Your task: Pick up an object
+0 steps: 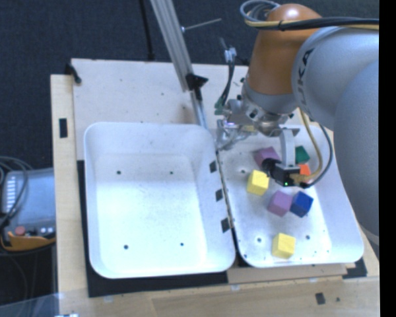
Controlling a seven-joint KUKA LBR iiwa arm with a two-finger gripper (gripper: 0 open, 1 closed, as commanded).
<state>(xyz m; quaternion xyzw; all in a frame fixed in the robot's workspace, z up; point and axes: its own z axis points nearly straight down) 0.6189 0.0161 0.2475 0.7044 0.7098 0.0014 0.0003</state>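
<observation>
Blocks are what you are dealing with: small, probably light and stiff, best taken across two flat opposite faces. The gripper is hanging over the right bin, near its upper left corner; how far its jaws are parted you cannot tell. The yellow cube is lying below and to the right, apart from it, beside a purple cube.
</observation>
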